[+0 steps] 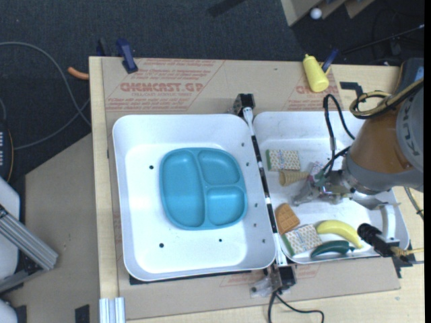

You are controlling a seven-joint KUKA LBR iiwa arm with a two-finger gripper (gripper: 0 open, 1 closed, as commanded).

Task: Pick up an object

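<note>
Gripper [311, 190] low in the right bin [296, 123], close by the small cone [291, 176]; whether its jaws are spread or pressed together, cannot tell, and nothing visibly held. Likely pick is the cone or the banana [339, 231] near the front wall: both look light, stiff and smooth, so best taken across the narrow middle. Same bin also holds two patterned packets [283, 159], a tan biscuit [286, 217] and a green piece [330, 249]; left bin [135, 180] holds a blue divided plate [202, 187].
</note>
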